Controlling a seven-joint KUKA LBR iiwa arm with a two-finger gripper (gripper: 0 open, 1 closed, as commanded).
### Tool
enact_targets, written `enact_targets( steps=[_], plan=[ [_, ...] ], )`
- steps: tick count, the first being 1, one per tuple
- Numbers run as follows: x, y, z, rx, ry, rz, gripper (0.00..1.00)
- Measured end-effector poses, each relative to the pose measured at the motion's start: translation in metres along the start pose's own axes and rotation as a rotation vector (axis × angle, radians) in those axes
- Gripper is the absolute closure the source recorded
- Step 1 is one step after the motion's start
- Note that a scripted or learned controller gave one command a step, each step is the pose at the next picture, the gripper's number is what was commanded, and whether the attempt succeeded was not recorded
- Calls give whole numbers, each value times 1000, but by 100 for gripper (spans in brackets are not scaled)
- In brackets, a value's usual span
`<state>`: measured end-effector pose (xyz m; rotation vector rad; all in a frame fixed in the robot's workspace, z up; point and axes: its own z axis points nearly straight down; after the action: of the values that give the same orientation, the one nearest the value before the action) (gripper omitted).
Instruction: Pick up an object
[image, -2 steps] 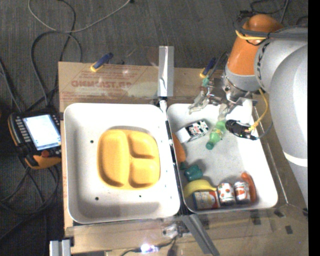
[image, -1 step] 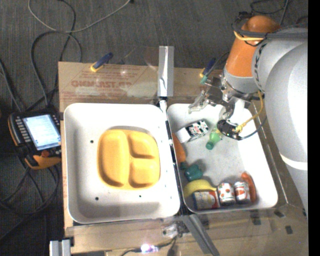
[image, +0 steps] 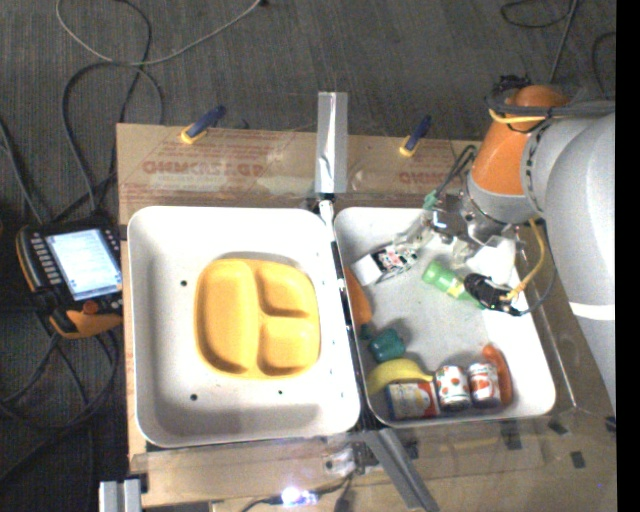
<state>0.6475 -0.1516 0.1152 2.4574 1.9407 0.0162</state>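
The arm reaches in from the right, wrist bent down over the far part of the right bin (image: 545, 395), gripper (image: 432, 222) low near a small green bottle (image: 441, 277) and a black-and-white packet (image: 392, 259). Whether the jaws are apart I cannot tell. It looks like the approach; next it must settle on one item and close. Cans line the near edge.

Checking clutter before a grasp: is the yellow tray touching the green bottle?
Apart. The camera view shows the yellow tray in the left bin, the green bottle in the right bin, with both bin walls between them.
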Motion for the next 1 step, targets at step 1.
enact_targets(
  steps=[1],
  plan=[
    [-24,-8,5,-43,9,-138,0]
  ],
)
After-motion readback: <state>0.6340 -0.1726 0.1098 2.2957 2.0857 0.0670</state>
